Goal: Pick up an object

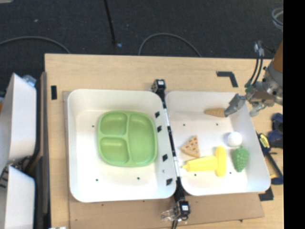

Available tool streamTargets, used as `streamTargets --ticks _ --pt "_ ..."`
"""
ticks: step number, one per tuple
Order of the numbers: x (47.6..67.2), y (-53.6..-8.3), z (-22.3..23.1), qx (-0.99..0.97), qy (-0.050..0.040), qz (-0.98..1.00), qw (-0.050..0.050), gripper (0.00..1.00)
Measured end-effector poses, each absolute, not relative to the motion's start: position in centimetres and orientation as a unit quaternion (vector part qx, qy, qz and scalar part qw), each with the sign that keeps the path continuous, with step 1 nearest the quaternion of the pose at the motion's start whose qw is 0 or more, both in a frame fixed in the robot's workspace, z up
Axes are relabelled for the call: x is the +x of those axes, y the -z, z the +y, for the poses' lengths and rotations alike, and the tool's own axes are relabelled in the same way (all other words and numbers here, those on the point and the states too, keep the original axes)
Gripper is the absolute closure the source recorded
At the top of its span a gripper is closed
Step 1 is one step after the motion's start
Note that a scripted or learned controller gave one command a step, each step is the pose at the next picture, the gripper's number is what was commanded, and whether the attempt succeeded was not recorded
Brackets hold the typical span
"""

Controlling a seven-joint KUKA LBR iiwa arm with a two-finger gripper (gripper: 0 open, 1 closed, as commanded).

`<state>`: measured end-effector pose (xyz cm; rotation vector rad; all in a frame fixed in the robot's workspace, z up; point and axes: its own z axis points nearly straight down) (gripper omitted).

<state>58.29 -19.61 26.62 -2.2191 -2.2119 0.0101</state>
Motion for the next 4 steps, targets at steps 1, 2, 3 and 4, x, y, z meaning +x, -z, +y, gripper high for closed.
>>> streamTargets --ticks 1,2,3,4 --pt "58.5 -27.3 -19.6 -0.708 0.0004 -0.707 -0.001 0.00" --pt "58.4 -23.0 -19.2 -0.707 -0.0012 -0.707 0.000 0.00" --pt "57.8 -17.2 -18.6 -0.708 -0.0016 -0.706 0.001 0.00" --pt "57.0 -11.5 -18.8 -0.707 0.0003 -0.707 0.002 0.00"
